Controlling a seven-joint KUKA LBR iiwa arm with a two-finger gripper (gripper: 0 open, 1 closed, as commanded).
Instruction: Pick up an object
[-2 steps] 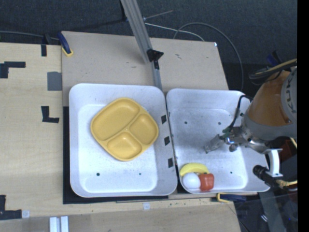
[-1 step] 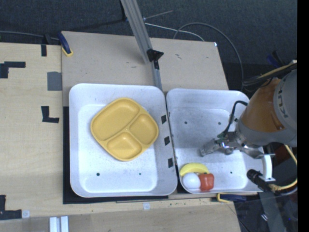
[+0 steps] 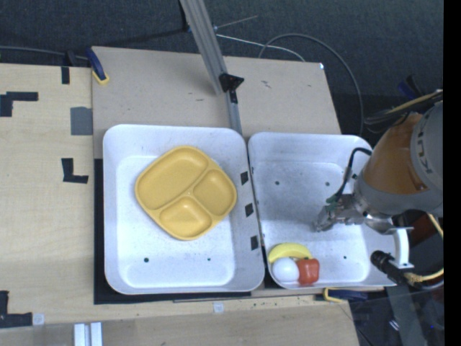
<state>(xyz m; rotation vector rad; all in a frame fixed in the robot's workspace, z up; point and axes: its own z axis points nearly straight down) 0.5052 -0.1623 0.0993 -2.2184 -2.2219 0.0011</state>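
A smooth yellow three-compartment plate [image 3: 186, 192] lay in the left bin [image 3: 115, 215]. The end effector [image 3: 325, 220] hovered over the right bin [image 3: 288, 157], its grip unreadable, near a white ball [image 3: 286, 269], yellow banana [image 3: 289, 250] and red block [image 3: 309, 271].

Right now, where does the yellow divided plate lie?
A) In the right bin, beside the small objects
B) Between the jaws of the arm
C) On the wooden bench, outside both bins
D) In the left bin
D: the yellow divided plate lies flat inside the left bin, while the gripper is over the right bin, apart from the plate.
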